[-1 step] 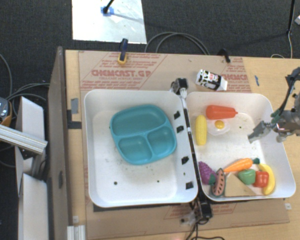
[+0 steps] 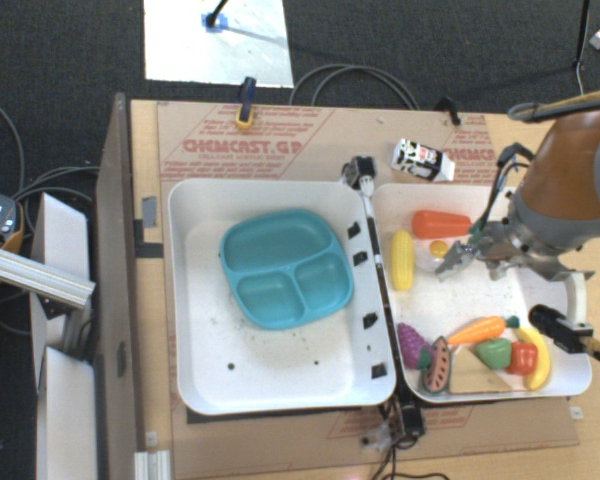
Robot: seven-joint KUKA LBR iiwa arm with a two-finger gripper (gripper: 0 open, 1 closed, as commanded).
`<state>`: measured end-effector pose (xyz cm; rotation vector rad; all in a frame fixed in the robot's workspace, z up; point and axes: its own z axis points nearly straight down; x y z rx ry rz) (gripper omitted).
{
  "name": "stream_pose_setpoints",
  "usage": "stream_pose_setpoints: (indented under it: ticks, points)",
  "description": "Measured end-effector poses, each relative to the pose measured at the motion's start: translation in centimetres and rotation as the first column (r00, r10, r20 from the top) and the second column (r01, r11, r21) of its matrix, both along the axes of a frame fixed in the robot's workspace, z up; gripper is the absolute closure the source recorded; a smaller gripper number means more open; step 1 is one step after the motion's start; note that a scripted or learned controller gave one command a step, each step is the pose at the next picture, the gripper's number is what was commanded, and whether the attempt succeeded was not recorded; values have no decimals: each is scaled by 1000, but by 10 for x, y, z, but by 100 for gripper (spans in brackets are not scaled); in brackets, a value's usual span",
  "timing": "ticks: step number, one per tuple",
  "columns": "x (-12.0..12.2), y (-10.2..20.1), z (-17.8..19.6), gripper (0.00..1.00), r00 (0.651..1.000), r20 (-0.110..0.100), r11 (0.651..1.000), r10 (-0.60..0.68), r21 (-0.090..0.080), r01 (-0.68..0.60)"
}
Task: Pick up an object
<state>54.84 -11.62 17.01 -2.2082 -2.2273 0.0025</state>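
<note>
the gripper (image 2: pixel 458 259) is being hovered low over the right bin (image 2: pixel 580 378), and whether it is apart or together cannot be told, since it is being blurred against the white floor. nothing is being seen clamped in it. the orange carrot (image 2: pixel 441 224) is lying just above the tool and the corn cob (image 2: pixel 402 259) just to its left; either is being judged a likely target. the tool is best being centred across the object's narrow width before being lowered. the wrist is being partly masked by the arm (image 2: pixel 577 173), and the small yellow piece (image 2: pixel 439 249) at the tip is being left unidentified.
</note>
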Motion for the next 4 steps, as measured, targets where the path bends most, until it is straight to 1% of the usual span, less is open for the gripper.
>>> stream_pose_setpoints:
  ticks: [1,2,3,4]
  points:
    - [68,-6,-9,0,1000,11,1000,-2,-4,2]
    - [107,-1,-75,0,1000,-11,1000,-14,-4,14]
    - [103,3,-72,100,1000,-27,1000,-10,3,10]
    - [54,-71,-87,100,1000,4,1000,-14,-4,14]
